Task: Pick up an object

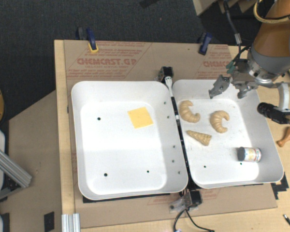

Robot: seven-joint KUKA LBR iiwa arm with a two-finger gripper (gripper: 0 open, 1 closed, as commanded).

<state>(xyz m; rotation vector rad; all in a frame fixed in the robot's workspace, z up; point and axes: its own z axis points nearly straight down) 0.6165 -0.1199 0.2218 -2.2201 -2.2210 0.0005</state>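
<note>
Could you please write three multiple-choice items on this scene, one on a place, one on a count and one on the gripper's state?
1. Where does the yellow square lie?
A. in the left bin
B. in the right bin
C. on the cardboard outside the bins

2. How many things lie in the right bin?
A. two
B. four
C. six

3. How is the gripper?
A. shut on a croissant
B. shut on the small jar
C. open, holding nothing

Answers:
1 A, the square rests on the floor of the left bin.
2 B, two croissants, a cone and a small jar lie there.
3 C, its fingers stand apart at the right bin's far edge, with nothing between them.
</note>
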